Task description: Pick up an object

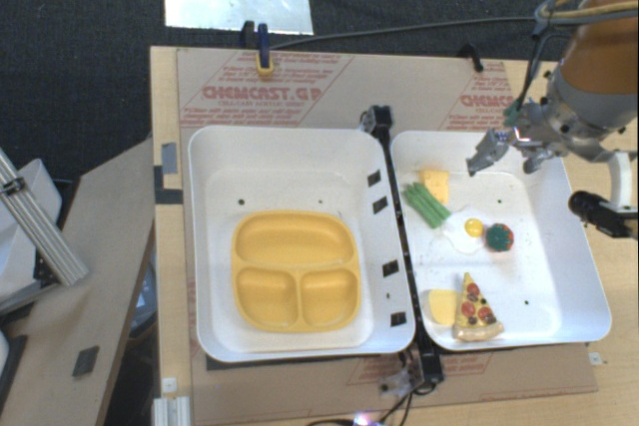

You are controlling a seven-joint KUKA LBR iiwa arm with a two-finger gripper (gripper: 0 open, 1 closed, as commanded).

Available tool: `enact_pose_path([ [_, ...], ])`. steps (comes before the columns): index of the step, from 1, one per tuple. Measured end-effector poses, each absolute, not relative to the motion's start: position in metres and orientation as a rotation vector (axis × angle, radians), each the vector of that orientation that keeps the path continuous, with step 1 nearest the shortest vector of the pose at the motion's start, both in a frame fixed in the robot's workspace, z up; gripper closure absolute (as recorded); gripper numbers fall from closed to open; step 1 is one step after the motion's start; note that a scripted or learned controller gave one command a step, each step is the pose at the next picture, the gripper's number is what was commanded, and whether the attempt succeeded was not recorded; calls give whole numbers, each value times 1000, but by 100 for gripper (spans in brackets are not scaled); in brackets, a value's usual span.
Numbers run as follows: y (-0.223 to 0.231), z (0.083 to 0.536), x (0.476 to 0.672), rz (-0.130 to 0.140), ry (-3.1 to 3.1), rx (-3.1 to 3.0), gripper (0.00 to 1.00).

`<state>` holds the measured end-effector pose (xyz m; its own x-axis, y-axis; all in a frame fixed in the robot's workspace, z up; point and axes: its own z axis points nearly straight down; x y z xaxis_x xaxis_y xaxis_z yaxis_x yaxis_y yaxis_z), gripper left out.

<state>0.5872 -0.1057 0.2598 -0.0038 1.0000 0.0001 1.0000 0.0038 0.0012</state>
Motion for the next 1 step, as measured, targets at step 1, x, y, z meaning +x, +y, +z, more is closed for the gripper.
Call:
enact_pose_path([
  [1,-114,208,582,0,2223,2220,0],
])
